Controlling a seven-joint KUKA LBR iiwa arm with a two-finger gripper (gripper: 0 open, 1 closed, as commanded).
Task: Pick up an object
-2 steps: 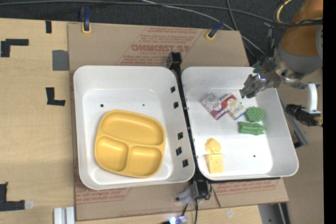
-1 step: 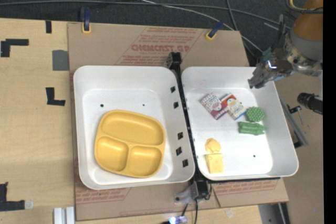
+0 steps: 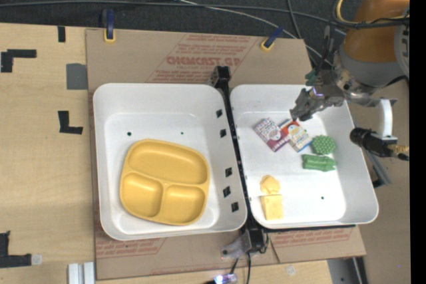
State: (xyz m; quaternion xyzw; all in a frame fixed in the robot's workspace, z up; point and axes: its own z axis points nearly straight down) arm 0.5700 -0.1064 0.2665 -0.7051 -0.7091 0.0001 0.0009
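One pincer [image 3: 303, 110] above right bin [image 3: 353, 209], grip state unclear; small packet [image 3: 297, 136] just below-left.

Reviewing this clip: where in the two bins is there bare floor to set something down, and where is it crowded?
Left bin: a bare strip along the far wall, beyond the yellow divided plate. Right bin: bare floor at the far-left corner and near-right, between the yellow block and the green toy. It is crowded mid-bin, where the gripper hangs by the small packets.
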